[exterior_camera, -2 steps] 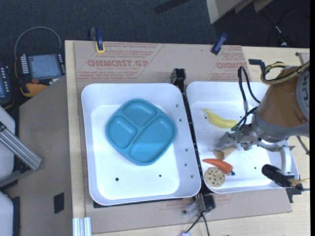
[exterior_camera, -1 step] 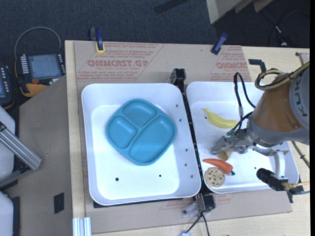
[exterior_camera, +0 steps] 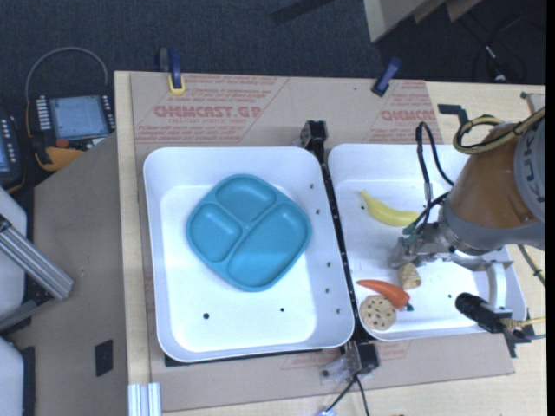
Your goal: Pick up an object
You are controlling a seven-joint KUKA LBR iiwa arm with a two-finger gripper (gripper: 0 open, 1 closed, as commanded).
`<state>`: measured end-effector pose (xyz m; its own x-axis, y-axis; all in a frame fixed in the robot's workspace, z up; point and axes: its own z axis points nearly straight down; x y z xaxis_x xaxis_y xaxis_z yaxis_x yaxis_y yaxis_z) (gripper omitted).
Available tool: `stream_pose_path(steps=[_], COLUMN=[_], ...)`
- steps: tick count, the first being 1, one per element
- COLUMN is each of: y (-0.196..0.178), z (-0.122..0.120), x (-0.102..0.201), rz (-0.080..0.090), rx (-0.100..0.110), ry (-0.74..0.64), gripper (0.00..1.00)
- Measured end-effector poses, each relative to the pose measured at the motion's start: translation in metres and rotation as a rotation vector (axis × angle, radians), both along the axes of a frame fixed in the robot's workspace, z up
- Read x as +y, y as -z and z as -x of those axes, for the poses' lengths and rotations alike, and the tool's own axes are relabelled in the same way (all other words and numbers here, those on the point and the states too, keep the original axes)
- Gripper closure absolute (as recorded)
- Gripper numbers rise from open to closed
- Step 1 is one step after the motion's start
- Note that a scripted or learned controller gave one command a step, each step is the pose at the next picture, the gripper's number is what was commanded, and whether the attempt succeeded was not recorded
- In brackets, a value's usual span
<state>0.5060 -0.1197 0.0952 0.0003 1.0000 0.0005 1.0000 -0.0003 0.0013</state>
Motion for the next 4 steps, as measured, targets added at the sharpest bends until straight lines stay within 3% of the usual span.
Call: stream_pose_path(steps=[3,4], y=[-0.171,-0.170], z=[-0.006,-0.013], x=[0.007,0.061], rz=[0.002,-0.001], rx=[-0.007,-0.001], ry=[-0.002,-0.007], gripper=[1.00,1.00])
